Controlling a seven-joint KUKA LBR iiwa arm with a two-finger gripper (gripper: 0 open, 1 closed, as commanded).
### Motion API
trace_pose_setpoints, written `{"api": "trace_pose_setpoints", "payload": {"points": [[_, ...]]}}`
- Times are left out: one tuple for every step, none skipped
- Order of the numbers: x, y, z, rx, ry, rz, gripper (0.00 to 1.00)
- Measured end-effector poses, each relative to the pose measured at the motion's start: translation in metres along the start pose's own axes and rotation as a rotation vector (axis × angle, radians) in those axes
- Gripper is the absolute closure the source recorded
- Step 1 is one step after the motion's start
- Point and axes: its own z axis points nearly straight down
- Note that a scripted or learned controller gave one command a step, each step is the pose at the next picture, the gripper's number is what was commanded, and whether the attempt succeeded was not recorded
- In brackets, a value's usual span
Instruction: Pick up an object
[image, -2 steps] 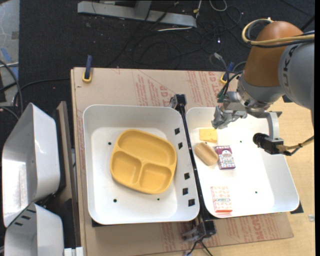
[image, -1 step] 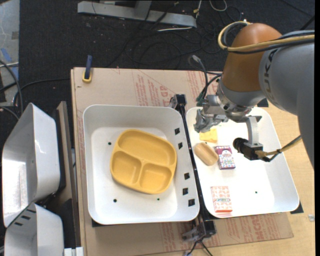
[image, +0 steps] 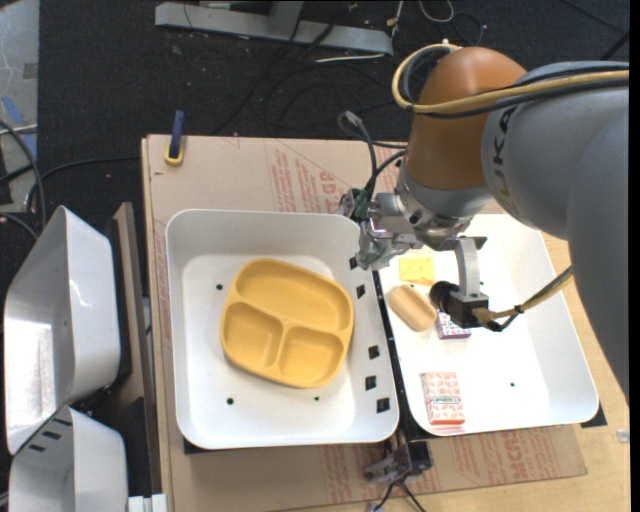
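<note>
Pincer (image: 373, 248) hovers just beside yellow block (image: 417, 268).

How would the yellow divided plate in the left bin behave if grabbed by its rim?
The yellow divided plate looks like moulded plastic, so probably stiff and light. It is wide and shallow, so a rim grip would likely let it tilt. Lying flat in the left bin, it should slide, not roll.
</note>
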Motion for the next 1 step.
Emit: {"api": "trace_pose_setpoints", "payload": {"points": [[0.0551, -0.0229, -0.0068, 0.001, -0.001, 0.000, 1.00]]}}
